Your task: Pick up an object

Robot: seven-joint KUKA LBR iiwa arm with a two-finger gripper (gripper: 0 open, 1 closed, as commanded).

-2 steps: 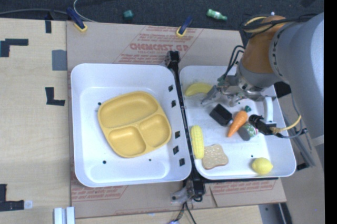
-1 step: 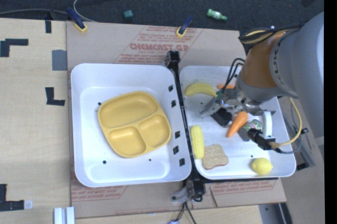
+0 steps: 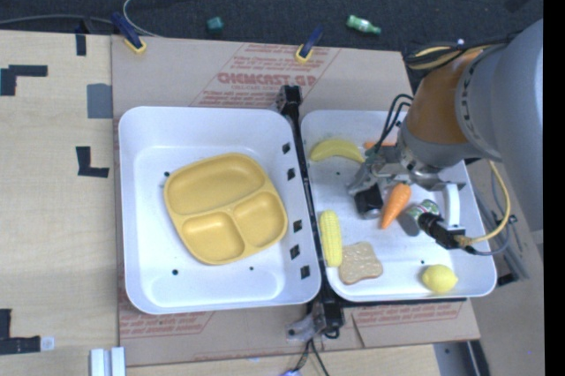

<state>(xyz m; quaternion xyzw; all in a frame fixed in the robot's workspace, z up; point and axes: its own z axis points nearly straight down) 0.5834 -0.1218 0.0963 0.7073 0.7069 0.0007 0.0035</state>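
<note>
While the two-finger gripper (image 3: 378, 189) sits low in the right white bin (image 3: 477, 282), its state cannot be told; the orange plastic carrot (image 3: 395, 203) touching it could be knocked aside, not grasped.

Evenly and fairly brightly lit from above, with soft, short shadows. Mild glare inside the white bins (image 3: 141, 215). Dark and murky beyond the bins' far side. Slightly soft and grainy throughout; arm (image 3: 503, 101) blurred.
</note>
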